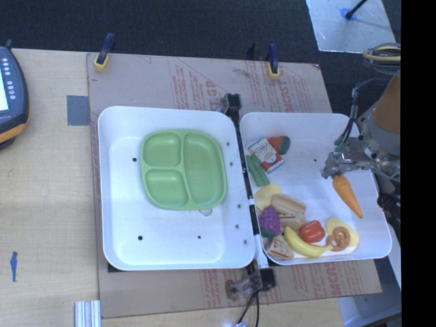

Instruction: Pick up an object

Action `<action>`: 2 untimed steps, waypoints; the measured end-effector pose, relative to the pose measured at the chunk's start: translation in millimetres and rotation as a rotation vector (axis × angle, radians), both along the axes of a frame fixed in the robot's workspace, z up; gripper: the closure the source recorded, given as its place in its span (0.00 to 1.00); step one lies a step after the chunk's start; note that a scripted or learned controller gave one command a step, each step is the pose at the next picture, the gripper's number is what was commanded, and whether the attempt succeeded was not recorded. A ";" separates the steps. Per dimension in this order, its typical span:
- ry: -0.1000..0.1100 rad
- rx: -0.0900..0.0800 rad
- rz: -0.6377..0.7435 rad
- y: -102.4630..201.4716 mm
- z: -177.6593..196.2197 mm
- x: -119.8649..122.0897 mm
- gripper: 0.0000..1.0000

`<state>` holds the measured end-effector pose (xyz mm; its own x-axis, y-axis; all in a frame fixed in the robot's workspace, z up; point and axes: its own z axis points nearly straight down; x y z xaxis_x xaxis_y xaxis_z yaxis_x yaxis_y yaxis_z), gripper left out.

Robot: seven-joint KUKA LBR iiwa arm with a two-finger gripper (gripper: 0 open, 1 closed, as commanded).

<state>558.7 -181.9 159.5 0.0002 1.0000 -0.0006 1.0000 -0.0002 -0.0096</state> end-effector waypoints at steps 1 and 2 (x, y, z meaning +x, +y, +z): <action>-0.004 0.001 0.004 -5.0 -7.6 1.1 1.00; -0.003 0.002 0.007 38.3 0.5 -19.8 1.00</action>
<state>538.8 -143.6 160.0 -0.0070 1.0000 0.0016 1.0000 0.0070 -0.0066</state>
